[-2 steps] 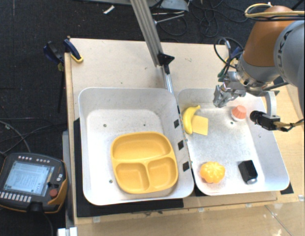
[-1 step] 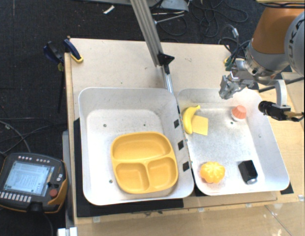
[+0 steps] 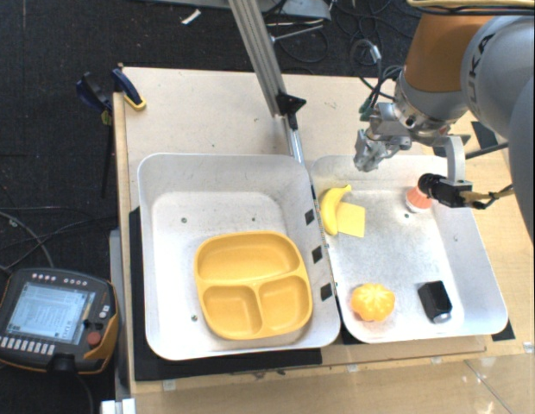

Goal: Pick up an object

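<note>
At the far left, off the table (image 3: 207,102), a handheld controller (image 3: 52,317) with a lit screen lies on the dark floor. A blue and yellow clamp (image 3: 121,89) sits at the table's back left corner.

The left bin (image 3: 164,179) holds a yellow plate (image 3: 250,285) with three compartments, lying flat toward the bin's near right side. A grey metal pole (image 3: 259,46) slants down from the top of the view and ends at a black fitting near the back edge where the two bins meet.

The right bin (image 3: 475,257) holds several small things. A yellow banana (image 3: 333,201) lies at its back left, touching a yellow block (image 3: 351,221) just beside it on the right. Toward the near edge sits an orange (image 3: 372,303), and to its right, apart from it, a small black box (image 3: 435,300). Near the back right rim there is a small orange-and-white object (image 3: 417,198), partly hidden behind a black part of the arm.

The claw (image 3: 368,158) hangs above the back edge of the right bin, just behind and to the right of the banana, with nothing seen between its fingers; whether they are spread or closed cannot be told from this angle. The grey arm (image 3: 500,67) with its orange band fills the upper right.
</note>
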